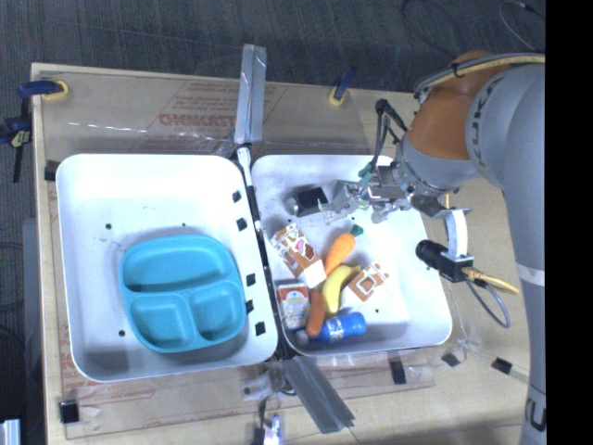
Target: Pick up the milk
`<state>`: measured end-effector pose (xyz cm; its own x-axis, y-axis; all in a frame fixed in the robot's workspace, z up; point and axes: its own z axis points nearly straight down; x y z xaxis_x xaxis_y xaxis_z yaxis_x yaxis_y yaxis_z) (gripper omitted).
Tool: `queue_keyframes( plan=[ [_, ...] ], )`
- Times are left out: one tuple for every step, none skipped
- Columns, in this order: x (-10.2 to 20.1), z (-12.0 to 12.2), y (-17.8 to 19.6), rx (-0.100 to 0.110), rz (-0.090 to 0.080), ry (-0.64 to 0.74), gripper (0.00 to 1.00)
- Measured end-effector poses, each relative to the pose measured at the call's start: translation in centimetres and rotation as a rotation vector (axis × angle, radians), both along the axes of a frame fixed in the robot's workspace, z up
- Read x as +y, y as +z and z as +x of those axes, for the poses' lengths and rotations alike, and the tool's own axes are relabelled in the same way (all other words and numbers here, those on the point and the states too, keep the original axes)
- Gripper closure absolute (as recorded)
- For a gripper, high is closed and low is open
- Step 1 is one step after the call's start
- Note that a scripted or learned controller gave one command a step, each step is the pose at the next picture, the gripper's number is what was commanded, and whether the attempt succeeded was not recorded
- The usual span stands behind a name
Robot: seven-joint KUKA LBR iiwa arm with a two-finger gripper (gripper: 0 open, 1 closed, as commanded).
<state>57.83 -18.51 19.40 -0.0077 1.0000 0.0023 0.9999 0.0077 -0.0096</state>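
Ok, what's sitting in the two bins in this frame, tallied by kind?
Blue tray: 1, in the left bin
Cartons: 3
Carrots: 2
Banana: 1
Blue bottle: 1
Dark object: 1, kind unclear
Total: 9. All but the tray lie in the right bin.

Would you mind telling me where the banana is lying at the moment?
The banana lies in the right bin, near its middle, just below the orange carrot and above the blue bottle, with a small carton on its right.
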Motion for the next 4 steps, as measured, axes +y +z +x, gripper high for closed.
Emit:
queue_keyframes(
  plan=[
    [-2.3, -6.3, -2.5, -0.001, 0.001, 0.059, 0.0],
    [-2.8, -8.9, -8.8, -0.044, -0.012, -0.176, 0.0],
    [-3.6, -8.7, -7.5, -0.054, -0.025, -0.179, 1.0],
    [-3.4, -8.9, -7.9, -0.044, -0.023, -0.178, 0.0]
  ],
)
